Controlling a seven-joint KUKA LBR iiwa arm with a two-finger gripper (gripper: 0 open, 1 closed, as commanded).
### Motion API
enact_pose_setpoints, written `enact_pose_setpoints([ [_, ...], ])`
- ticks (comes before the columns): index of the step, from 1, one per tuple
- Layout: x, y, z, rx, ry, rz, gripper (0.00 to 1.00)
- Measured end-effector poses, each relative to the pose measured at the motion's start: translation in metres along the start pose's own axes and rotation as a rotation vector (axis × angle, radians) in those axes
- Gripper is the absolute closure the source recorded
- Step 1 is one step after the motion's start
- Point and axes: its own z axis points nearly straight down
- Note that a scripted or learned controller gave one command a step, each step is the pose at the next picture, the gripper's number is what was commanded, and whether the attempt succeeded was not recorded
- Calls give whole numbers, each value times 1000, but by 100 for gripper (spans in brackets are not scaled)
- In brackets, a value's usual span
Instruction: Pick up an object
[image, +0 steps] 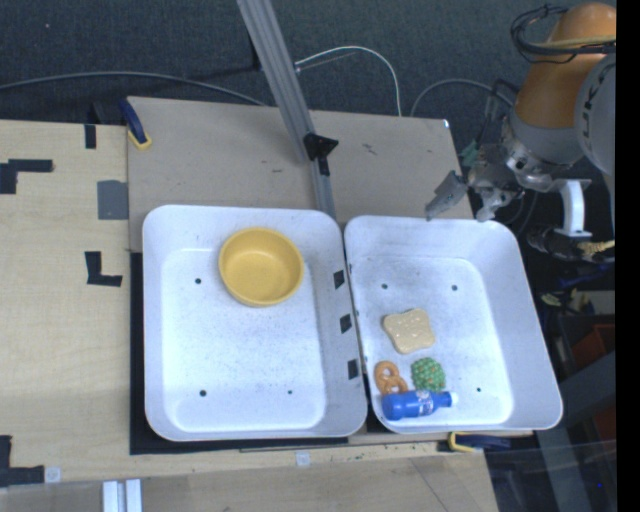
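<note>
1. Camera view: gripper hangs over the far rim of the right bin, at the bin's 12 o'clock edge, arm coming in from the upper right.
2. Candidates all sit low in the right bin, toward 6–7 o'clock from the gripper and well apart from it: toast slice nearest, then green toy, pretzel, blue bottle against the near wall.
3. Blue bottle's long axis runs roughly 3-to-9 o'clock, cap end at 3. Pretzel, green toy and bottle are crowded, touching or just beside one another; toast stands a bit clear.
4. Yellow bowl sits in the left bin, at about 8–9 o'clock from the gripper, farther off.
5. Gripper: two fingers look spread apart, nothing between them, touching nothing visible.
6. Judgement: toast is the easiest reach; a move down toward 6–7 o'clock is needed.
</note>
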Motion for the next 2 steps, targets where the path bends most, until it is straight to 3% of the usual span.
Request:
enact_pose_setpoints([
  [1,0,0,0,0,0,0,0],
  [2,7,5,61,5,1,0,0],
])
